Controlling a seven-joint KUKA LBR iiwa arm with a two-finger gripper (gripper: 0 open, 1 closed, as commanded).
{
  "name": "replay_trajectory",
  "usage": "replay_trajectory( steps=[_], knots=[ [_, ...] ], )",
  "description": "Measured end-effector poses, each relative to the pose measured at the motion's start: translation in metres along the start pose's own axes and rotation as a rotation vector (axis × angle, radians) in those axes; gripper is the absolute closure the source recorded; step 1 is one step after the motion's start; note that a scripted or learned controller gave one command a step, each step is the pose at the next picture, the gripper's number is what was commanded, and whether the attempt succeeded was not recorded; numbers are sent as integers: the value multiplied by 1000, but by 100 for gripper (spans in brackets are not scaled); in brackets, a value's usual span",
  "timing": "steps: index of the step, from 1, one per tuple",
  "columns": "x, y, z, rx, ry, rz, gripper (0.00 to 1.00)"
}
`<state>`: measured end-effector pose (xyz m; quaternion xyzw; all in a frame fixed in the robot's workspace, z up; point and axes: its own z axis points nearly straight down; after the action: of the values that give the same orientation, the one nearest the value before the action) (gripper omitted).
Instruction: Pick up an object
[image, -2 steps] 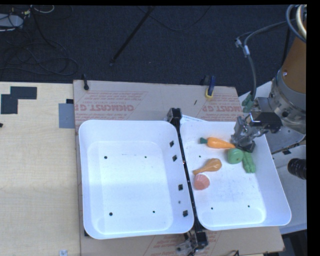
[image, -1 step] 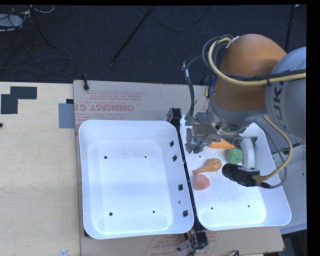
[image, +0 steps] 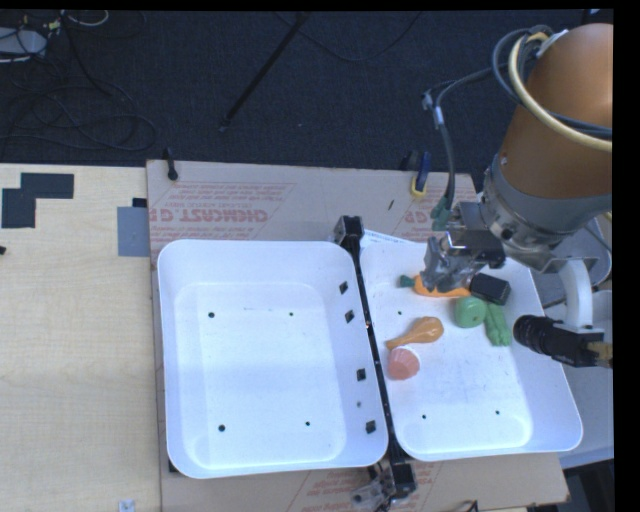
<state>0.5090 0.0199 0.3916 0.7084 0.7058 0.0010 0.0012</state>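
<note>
Orange plastic showed beneath the gripper (image: 444, 272), a flat orange piece (image: 441, 291) with a dark green bit at its left end, lying near the back wall of the right bin (image: 560, 425). The gripper hung directly over that piece, low enough that its tip overlapped it in the slanted view; whether the claw was released or clenched could not be told, as the wrist body hid it. By that placement the orange piece was probably the intended pick, though nothing showed it lifted.

The other objects lay clustered in the same back half of the bin, likely where they had tumbled: a small black block (image: 490, 289) just right of the gripper, a green toy (image: 478, 316) beside it, an orange pear-shaped toy (image: 417, 333) nearer the divider, and a pink round piece (image: 403, 365) touching that toy's narrow end.

The left bin (image: 180, 300) sat flush against the right one, joined along a black strip. Both rested on a cardboard sheet (image: 240, 205) laid over a pale wooden bench (image: 70, 330). Behind lay dark carpet with loose cables.
</note>
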Motion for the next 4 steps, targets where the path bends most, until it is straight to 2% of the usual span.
replay_trajectory(
  steps=[1,2,3,4],
  knots=[
    [2,1,5,6,0,-3,0],
    [-59,61,-11,2,-3,1,0],
    [-56,59,-20,8,-1,-5,100],
    [-41,-38,33,15,2,-2,100]
  ],
)
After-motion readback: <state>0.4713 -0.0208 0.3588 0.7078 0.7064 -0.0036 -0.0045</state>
